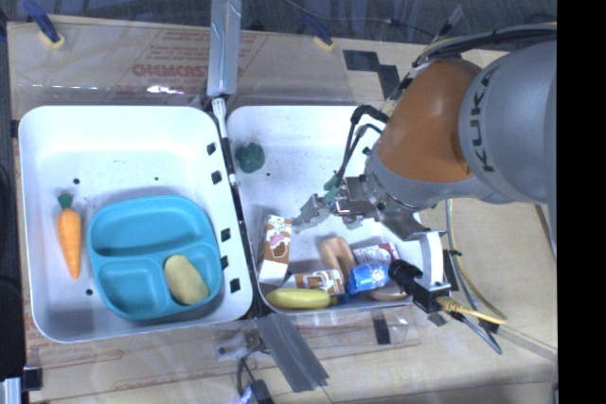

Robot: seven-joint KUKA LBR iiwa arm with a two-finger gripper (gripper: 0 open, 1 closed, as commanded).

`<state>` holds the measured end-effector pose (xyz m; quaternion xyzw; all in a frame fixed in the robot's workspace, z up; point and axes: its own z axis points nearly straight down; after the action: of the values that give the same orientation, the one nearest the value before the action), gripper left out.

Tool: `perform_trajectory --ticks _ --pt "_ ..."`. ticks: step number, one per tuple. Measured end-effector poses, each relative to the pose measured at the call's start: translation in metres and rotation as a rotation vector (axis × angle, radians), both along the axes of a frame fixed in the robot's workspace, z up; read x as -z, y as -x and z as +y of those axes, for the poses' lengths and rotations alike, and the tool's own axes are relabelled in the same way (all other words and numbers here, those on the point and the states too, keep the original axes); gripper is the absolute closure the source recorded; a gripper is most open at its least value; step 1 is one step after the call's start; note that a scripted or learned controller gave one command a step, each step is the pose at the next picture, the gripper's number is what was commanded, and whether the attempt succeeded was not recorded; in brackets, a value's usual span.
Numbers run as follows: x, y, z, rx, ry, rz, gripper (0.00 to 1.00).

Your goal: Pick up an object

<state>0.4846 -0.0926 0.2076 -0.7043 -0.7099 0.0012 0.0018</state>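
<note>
My gripper (311, 213) hangs low over the middle of the right bin (294, 123), reaching in from the orange-banded wrist (426, 137). Just below and left of it lies a brown and white snack packet (276, 239). A tan hot-dog bun (336, 255), a blue packet (367, 278), a red and white wrapper (376, 252), a small printed carton (317, 280) and a yellow banana (298, 299) crowd the bin's near end. A dark green ball (250, 157) rests near the bin's far left wall. Nothing shows held by the gripper.
The left bin (57, 132) holds a blue divided tray (142, 232) with a yellow potato-like object (187, 279) in one compartment, and an orange carrot (69, 237) beside the tray. A metal divider (223, 43) runs between the bins. The arm's body covers the right bin's right side.
</note>
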Motion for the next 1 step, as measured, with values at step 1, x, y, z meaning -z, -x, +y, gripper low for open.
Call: perform_trajectory --ticks 1 --pt "0.0268 0.0083 -0.0574 -0.130 0.000 -0.001 0.00"
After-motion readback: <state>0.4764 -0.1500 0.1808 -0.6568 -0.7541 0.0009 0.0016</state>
